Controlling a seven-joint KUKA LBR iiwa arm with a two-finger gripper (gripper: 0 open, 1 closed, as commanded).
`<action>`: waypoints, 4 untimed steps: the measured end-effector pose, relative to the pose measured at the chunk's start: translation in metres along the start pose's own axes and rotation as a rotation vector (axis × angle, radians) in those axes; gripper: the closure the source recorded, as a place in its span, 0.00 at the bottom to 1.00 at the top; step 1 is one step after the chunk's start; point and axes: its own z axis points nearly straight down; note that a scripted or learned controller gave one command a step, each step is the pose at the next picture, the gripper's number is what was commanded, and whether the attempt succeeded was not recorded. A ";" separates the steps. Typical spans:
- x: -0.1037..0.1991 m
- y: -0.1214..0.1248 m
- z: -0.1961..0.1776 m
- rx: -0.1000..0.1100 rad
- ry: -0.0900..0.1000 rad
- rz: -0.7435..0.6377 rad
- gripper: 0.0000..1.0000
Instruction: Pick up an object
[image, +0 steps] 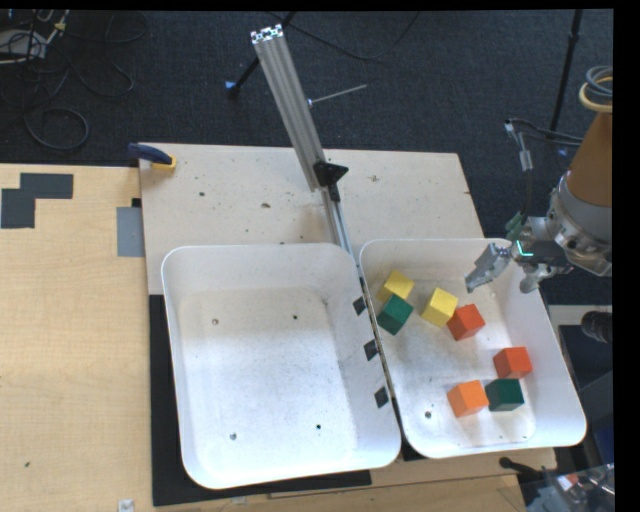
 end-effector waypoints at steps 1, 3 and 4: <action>-0.001 0.000 -0.002 -0.004 -0.001 0.002 0.00; -0.003 -0.005 0.125 0.003 0.001 0.002 0.00; 0.002 -0.010 0.189 0.004 0.001 0.003 0.00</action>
